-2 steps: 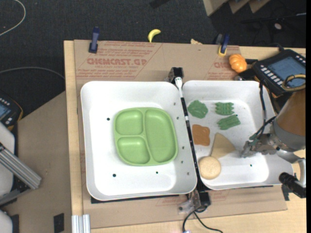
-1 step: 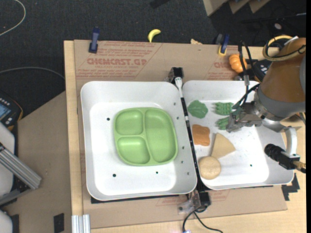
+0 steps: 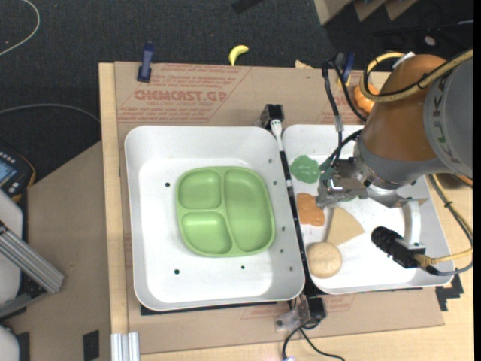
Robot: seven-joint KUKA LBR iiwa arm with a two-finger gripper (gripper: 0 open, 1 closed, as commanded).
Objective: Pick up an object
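Note:
My gripper (image 3: 333,188) hangs low over the left part of the right bin (image 3: 376,277), below the bulky grey and orange wrist. A green soft object (image 3: 304,168) lies just up-left of it. Just below-left, an orange piece (image 3: 310,210) lies close to the gripper. A tan wedge (image 3: 346,229) lies below the gripper and a round tan biscuit-like item (image 3: 325,258) sits near the bin's front. The arm hides the bin's back right part.
The left bin (image 3: 150,164) holds a green three-compartment plate (image 3: 225,210). A black clamp (image 3: 272,116) sits at the top of the divide between the bins. A blue clip (image 3: 145,62) and a small yellow item (image 3: 238,53) lie at the cardboard's far edge. Cables run along the right.

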